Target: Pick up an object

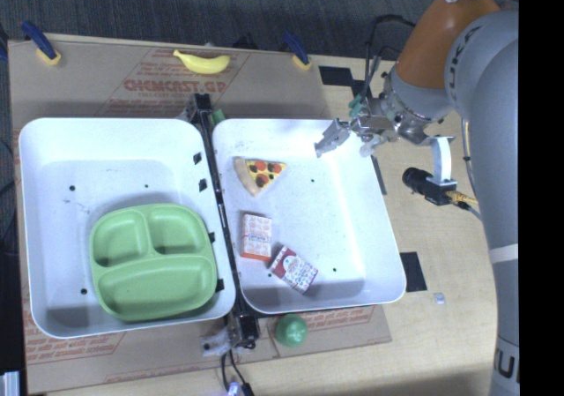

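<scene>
Since nothing is seen between its fingers, the gripper (333, 140), fingers apart, is judged not yet to have grasped. The pizza slice (259, 174) lies nearest, below-left; two packets (256, 236) lie farther below. Descent, closing and lift remain.

white bins (53, 209) | light green divided tray (154, 257) | pizza slice (258, 173), tan crust, yellow top with red and dark dots | small box (256, 236), orange and white | packet (293, 270), red and white | yellow banana (203, 60) | green ball (290, 330) | blue clamps (41, 42) | brown cardboard (132, 85), red print
</scene>
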Motion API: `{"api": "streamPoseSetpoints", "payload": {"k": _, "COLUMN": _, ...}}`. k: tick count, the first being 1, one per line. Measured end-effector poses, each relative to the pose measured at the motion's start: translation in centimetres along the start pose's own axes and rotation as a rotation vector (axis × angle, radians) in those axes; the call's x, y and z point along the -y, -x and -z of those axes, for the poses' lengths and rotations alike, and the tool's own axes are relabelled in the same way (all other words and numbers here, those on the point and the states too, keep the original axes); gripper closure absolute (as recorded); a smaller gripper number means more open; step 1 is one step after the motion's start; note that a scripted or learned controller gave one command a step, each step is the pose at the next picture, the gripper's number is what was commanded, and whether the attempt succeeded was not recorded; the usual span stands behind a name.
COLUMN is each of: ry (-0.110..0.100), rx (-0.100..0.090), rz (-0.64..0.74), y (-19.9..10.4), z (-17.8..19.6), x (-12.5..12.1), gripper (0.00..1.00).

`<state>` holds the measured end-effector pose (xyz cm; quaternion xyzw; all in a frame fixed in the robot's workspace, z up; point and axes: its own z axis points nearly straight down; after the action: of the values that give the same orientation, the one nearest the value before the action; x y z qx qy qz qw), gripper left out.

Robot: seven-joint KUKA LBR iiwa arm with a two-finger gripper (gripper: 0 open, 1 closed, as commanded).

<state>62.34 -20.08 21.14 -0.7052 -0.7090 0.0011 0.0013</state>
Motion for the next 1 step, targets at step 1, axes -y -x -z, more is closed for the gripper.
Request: {"api": "streamPoseSetpoints", "payload": {"k": 1, "ry": 0.002, "rx": -0.002, "rz": 0.001, "y": -8.76, "z": -11.75, "x": 7.89, "gripper": 0.0}}
